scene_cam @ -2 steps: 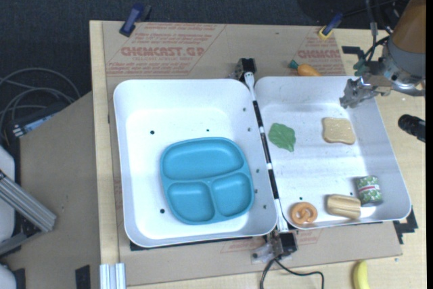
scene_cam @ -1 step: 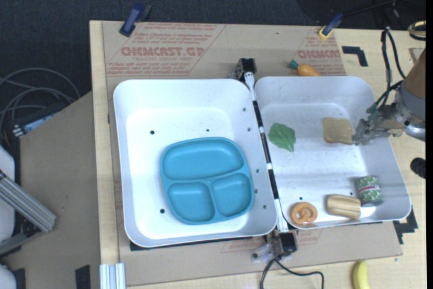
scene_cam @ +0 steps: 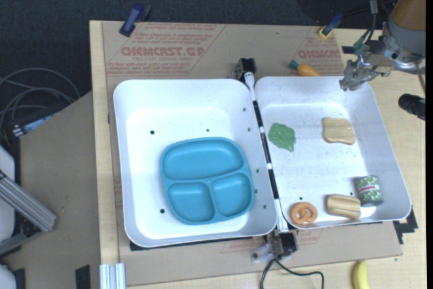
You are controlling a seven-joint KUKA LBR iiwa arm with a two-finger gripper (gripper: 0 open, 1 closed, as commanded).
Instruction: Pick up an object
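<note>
Above the right bin's (scene_cam: 379, 112) far right corner, the metal gripper (scene_cam: 356, 76) hangs with nothing visible between its fingers; how wide they stand cannot be told. In this bin, a crinkled green leaf (scene_cam: 282, 137) lies near the left wall, a tan bread slice (scene_cam: 337, 130) towards the right, and a pretzel (scene_cam: 304, 213), a bun (scene_cam: 343, 206) and a can (scene_cam: 369, 190) line the near edge. The left bin (scene_cam: 135, 112) bears a smooth blue divided plate (scene_cam: 206, 179).

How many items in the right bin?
5: green leaf left-centre, bread slice upper right, can lower right, bread roll beside it, pretzel bottom left.
</note>
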